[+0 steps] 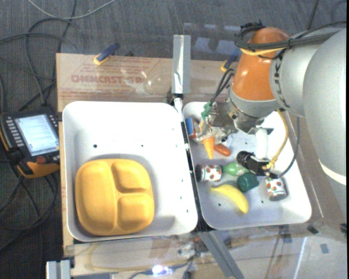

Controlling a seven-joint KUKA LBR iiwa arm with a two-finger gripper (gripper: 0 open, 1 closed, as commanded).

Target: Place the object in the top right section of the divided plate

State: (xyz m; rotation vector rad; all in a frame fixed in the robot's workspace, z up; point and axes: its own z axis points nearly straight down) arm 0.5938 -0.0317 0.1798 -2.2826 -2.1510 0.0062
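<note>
A: Start at the bottom of the frame. What's there?

B: In the lower left, the yellow divided plate (114, 196) lies in the left bin (81, 121), with nothing on it. Its top right section is the small one toward the middle of the frame.

A: And lower right?

B: The right bin (291, 211) holds the clutter: a banana (234, 196) nearest the bottom, a small can (209, 172) to its upper left, another can (275, 188) at the right, a dark green piece (248, 182) between them and a carrot (210, 147) higher up.

A: The end effector?

B: The end effector (212, 127) is low over the upper left of that bin, just above the carrot. It's cluttered by cables, so I cannot tell how wide it stands or whether anything is in it.

A: Which object is meant?

B: The task doesn't name it. My guess is the carrot, being closest.

A: So how to do this well?

B: Come straight down on one item only, clear of the red piece (222, 150) beside it, close across the narrow width, lift fully above the bin walls, and cross left before lowering over the small section.
</note>
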